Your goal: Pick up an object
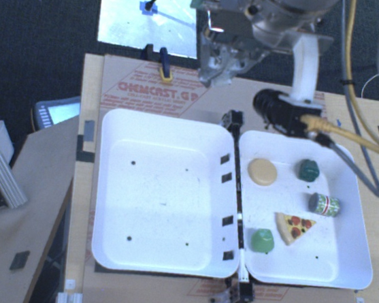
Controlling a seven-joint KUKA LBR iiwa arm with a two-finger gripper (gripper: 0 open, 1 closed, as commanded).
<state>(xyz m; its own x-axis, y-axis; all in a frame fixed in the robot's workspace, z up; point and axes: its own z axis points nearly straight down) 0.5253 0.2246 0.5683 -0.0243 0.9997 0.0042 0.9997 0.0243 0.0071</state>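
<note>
Nearest us, a green cup [262, 241] sits in the right bin [350, 270] beside a pizza slice [294, 227]; our gripper [214, 71] hangs beyond both bins, holding nothing visible, so the objects lie toward us and rightward.

Tabletop [81, 168]: two bins side by side. Right bin [347, 263] holds disc [262, 171], cap [308, 170], can [324, 205], pizza slice [293, 227], cup [262, 241]. Left bin [163, 199] beside it.

1. Arm enters at the top of frame, its grey wrist housing cut off by the upper edge.
2. Hand [214, 75] hangs downward from the wrist, raised high.
3. Finger detail appears blurred; aperture not determinable.
4. Nothing visibly held.
</note>
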